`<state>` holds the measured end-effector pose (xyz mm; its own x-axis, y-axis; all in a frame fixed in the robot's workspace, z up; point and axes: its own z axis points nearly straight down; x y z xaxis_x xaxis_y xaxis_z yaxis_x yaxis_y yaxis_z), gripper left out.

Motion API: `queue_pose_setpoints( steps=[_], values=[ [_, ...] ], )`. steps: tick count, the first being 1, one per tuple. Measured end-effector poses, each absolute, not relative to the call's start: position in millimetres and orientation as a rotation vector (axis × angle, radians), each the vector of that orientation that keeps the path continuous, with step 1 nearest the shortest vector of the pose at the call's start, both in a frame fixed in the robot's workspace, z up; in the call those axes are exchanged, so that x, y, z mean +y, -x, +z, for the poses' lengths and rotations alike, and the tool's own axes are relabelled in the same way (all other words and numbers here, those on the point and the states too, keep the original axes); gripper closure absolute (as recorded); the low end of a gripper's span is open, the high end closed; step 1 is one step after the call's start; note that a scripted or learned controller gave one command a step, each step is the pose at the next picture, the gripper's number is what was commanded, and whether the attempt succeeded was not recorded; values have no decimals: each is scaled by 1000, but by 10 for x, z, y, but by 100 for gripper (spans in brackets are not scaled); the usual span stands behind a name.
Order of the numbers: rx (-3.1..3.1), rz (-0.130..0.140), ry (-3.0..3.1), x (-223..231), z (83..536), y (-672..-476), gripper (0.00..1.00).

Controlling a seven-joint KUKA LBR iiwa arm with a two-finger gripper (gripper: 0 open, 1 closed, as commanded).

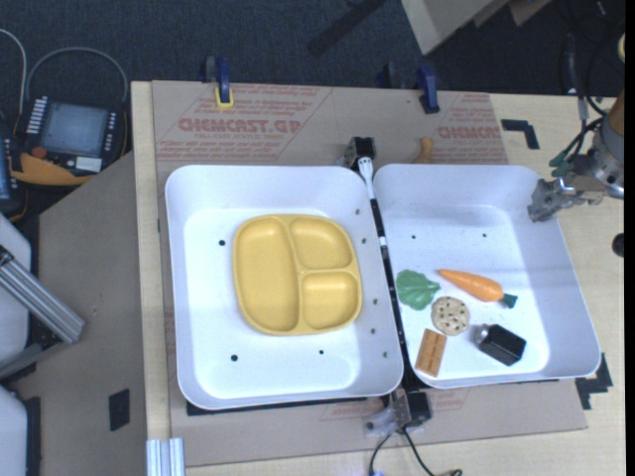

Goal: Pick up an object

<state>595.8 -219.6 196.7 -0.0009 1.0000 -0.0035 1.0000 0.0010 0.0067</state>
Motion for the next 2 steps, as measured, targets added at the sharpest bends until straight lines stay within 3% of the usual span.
queue_pose_setpoints(
  steps=[1, 2],
  values=[
    [2217, 4, -2217, -2227, 2451, -5886, 100],
    [2229, 2, -2217, -1634, 2497, -5740, 100]
  ],
)
